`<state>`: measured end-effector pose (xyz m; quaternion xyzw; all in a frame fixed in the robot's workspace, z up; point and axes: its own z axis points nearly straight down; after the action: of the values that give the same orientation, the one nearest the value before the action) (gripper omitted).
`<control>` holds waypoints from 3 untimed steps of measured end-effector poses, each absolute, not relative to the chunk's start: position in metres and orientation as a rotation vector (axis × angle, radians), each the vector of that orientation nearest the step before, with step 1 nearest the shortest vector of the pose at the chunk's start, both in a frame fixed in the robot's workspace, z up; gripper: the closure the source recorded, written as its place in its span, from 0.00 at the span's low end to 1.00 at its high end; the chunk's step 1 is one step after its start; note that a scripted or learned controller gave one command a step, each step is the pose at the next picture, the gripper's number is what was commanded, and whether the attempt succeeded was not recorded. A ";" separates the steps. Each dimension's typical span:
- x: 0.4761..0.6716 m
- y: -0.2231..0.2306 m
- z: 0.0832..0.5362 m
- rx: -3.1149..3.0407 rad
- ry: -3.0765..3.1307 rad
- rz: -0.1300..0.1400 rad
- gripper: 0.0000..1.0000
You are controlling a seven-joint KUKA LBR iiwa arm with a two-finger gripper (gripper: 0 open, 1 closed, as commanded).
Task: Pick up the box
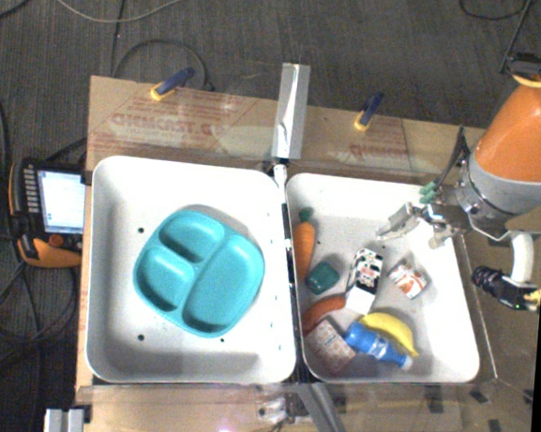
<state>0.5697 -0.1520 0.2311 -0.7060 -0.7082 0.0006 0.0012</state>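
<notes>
Here, well left of the gripper [409, 222], a teal divided plate [200, 270] lies in the left bin [100, 337]. In the right bin [461, 354], the carrot [303, 246] lies left of the gripper, and the small white box [366, 270] sits just below-left of it, untouched. The gripper hovers empty, fingers spread apart.

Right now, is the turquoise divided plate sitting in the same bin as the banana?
No. The turquoise plate lies in the left bin, while the banana lies in the right bin.
</notes>
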 end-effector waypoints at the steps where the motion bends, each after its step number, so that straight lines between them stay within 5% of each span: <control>1: 0.579 -0.176 0.318 -2.354 -2.083 0.004 0.00; 2: 0.549 -0.173 0.197 -2.368 -2.061 0.005 0.00; 3: 0.540 -0.204 0.107 -2.280 -2.159 0.000 0.00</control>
<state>0.5400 -0.2043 0.1065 -0.7261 -0.6876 -0.0001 0.0009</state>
